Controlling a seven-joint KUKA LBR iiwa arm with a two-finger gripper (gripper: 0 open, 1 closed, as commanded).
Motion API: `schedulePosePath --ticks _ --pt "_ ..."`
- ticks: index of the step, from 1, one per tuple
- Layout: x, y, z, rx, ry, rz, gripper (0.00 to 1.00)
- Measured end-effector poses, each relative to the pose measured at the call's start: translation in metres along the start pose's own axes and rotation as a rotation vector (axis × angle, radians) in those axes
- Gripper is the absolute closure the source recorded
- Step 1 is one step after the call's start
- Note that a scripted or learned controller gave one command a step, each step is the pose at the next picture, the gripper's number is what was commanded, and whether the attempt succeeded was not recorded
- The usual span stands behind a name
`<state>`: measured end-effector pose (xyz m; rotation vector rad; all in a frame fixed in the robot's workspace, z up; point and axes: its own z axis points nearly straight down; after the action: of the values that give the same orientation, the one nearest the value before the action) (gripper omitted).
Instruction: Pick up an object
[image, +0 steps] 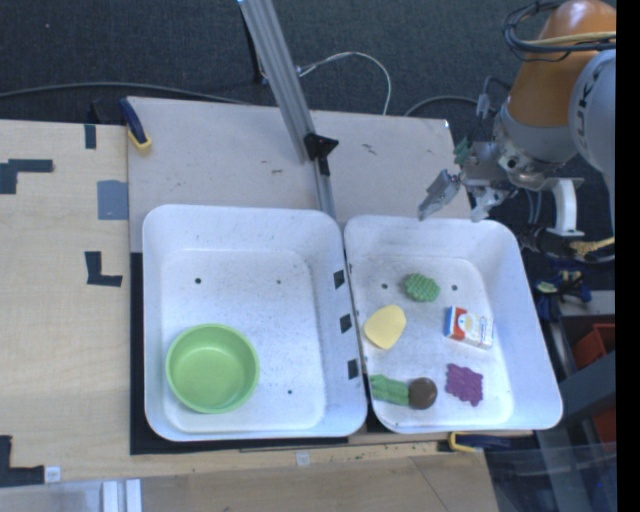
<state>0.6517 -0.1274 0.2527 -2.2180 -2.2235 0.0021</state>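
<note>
The right bin (520, 300) holds several small objects: a green ridged piece (422, 288), a yellow flat piece (385, 326), a small white, red and blue box (468, 327), a purple piece (464, 383), and a green stick with a brown ball end (402, 391). My gripper (458, 197) hangs above the far rim of the right bin, well apart from all of them. Its two fingers are spread, with nothing between them.
A green bowl (212, 368) sits in the near left corner of the left bin (240, 250). A slanted metal pole (290, 90) rises behind the bins. Cables lie on the dark floor at the back and right.
</note>
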Motion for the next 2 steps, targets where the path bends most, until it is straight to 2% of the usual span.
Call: schedulePosePath --ticks 1,2 --pt "0.0 0.0 0.0 0.0 0.0 0.0 0.0" --pt "0.009 -0.003 0.06 0.006 0.0 0.001 0.0"
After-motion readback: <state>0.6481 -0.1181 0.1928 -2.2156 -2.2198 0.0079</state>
